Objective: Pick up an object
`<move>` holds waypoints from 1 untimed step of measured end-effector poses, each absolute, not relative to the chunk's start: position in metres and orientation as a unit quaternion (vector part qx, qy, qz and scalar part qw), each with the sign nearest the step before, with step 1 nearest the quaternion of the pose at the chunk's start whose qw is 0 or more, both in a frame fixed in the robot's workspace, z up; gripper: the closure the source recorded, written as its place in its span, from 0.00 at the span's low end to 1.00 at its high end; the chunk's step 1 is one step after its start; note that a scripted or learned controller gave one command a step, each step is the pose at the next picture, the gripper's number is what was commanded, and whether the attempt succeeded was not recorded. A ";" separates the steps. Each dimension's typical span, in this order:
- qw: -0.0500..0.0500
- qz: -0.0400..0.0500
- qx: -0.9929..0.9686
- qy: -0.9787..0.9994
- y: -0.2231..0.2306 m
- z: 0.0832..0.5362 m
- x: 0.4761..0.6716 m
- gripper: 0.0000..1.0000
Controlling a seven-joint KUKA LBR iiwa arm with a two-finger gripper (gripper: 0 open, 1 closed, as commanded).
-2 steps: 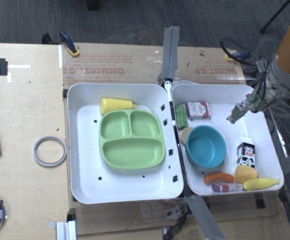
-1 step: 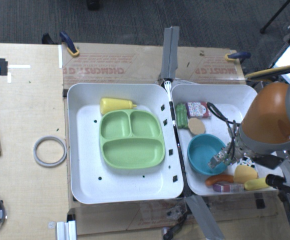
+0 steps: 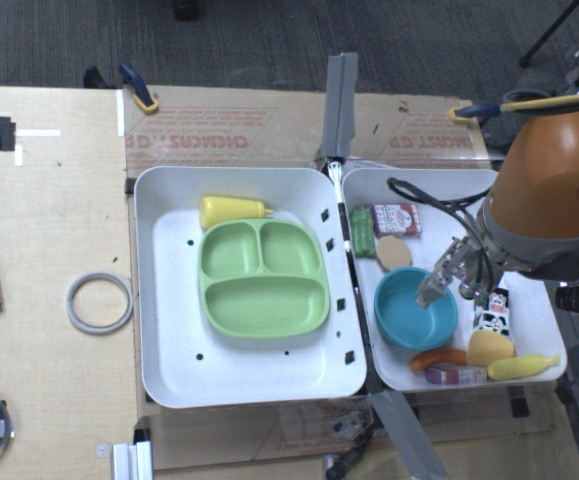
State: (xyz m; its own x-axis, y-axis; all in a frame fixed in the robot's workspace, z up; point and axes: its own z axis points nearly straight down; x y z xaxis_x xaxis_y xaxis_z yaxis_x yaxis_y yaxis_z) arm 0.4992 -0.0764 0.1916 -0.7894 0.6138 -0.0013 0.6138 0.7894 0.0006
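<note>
The pincer [image 3: 437,290] hangs over the blue bowl [image 3: 414,310] in the right bin [image 3: 559,343]. I cannot tell what it has. It might slip off the round rim and grab nothing.

arm [image 3: 554,183]: showing as a bulky rounded body, its upper part wearing a broad orange band, the part below it looking grey
cables [image 3: 439,200]: black, looping out from the wrist on the left of the arm and curving back toward it
gripper [image 3: 437,290]: looking like bare silvery metal, narrowing toward its tip, with small dark parts sitting along its body
surface: orange section appearing smooth and slightly glossy, catching soft light
</note>
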 end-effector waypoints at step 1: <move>0.001 0.000 0.190 0.982 -0.061 0.241 0.511 1.00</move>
